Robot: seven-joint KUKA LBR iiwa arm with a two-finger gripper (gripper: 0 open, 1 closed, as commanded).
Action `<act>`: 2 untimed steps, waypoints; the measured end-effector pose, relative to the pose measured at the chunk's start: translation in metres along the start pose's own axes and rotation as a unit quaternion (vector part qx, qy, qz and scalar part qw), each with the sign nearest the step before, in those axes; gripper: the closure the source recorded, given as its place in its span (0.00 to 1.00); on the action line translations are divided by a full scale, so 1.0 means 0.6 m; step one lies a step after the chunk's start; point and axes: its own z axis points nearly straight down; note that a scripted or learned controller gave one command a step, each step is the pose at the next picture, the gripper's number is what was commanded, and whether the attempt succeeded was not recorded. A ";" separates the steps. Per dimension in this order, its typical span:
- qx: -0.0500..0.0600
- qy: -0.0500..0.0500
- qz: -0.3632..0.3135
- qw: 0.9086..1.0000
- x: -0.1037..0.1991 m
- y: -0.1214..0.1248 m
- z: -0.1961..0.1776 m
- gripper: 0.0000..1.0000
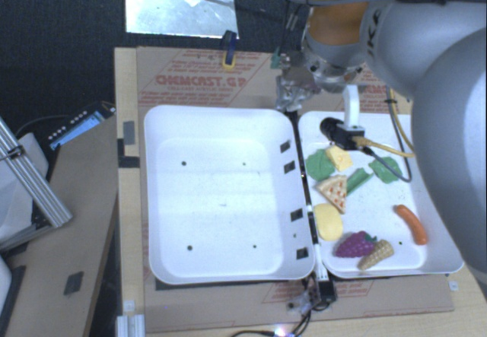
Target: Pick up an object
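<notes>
Cardboard-topped bench (pixel 198 77); two white bins (pixel 221 191); dark carpet (pixel 61 23); hand (pixel 289 96) state unclear

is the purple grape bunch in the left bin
No, the grape bunch lies in the right bin, near its front edge beside the ice cream cone.

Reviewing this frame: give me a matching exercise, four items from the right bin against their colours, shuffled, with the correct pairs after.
Items:
1. grapes
2. carrot
3. ice-cream cone
4. lettuce leaf

Colours:
A. orange
B. green
C. purple
D. tan

Pairs: 1-C, 2-A, 3-D, 4-B

All four lie in the right bin. The gripper hangs over the far end of the divide between the bins.
</notes>
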 end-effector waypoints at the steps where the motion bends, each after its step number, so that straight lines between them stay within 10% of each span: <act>1: 0.002 -0.003 0.008 1.000 -0.106 -0.010 -0.022 1.00; 2: -0.007 0.000 0.001 1.000 0.040 0.020 -0.375 1.00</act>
